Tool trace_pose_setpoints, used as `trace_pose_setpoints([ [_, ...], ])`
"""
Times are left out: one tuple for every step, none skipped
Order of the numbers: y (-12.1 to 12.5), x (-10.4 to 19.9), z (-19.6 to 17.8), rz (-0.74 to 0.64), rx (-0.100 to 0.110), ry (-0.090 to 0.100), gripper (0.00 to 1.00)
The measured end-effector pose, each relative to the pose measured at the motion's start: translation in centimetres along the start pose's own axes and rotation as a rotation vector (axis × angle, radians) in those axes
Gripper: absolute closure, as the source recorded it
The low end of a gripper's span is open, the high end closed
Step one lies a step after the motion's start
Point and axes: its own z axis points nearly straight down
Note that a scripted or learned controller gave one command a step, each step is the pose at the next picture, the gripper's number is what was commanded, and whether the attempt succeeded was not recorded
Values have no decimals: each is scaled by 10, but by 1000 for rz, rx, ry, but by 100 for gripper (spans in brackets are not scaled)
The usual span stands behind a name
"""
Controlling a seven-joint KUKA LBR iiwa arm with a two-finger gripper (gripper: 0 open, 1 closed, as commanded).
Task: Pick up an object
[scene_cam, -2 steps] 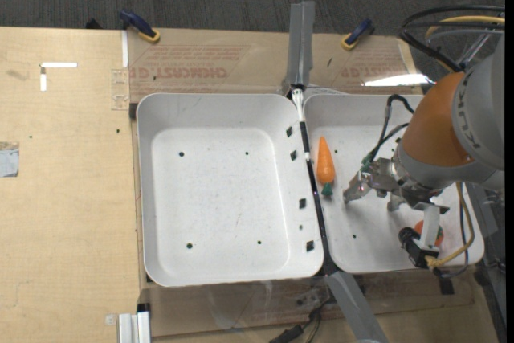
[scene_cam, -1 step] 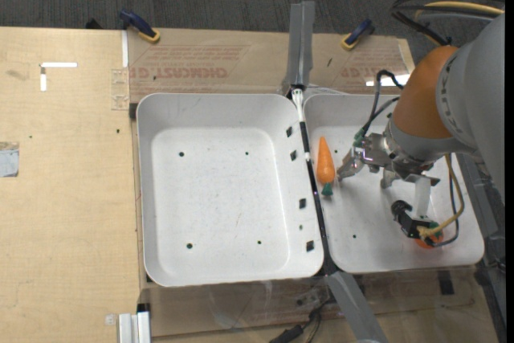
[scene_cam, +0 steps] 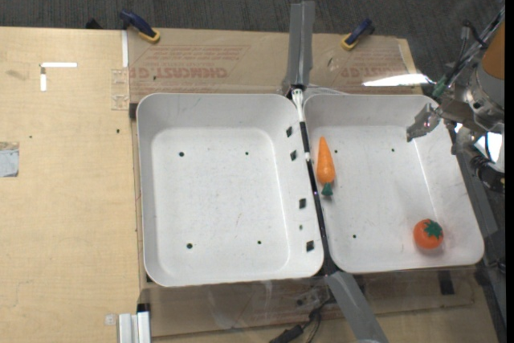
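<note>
The hand [scene_cam: 423, 124] hangs over the right bin's [scene_cam: 377, 253] far edge; whether it grips anything, I cannot tell.

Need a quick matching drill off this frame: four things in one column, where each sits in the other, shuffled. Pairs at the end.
Things:
1. carrot
2. tomato
3. pincer
4. blue-and-yellow clamp

Places:
A. near-right corner of the right bin
B. on the cardboard edge, beyond the left bin
C. along the right bin's left wall, by the divider
D. over the right bin's far-right part, at the arm's end

Pairs: 1-C, 2-A, 3-D, 4-B
</note>
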Motion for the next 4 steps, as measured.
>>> trace_pose_setpoints([
  [-10, 9, 40, -58, 3, 0, 0],
  [-39, 29, -6, -206, 1, 1, 0],
  [-18, 73, 112, -189, 5, 1, 0],
  [55, 105, 123, -218, -1, 0, 0],
])
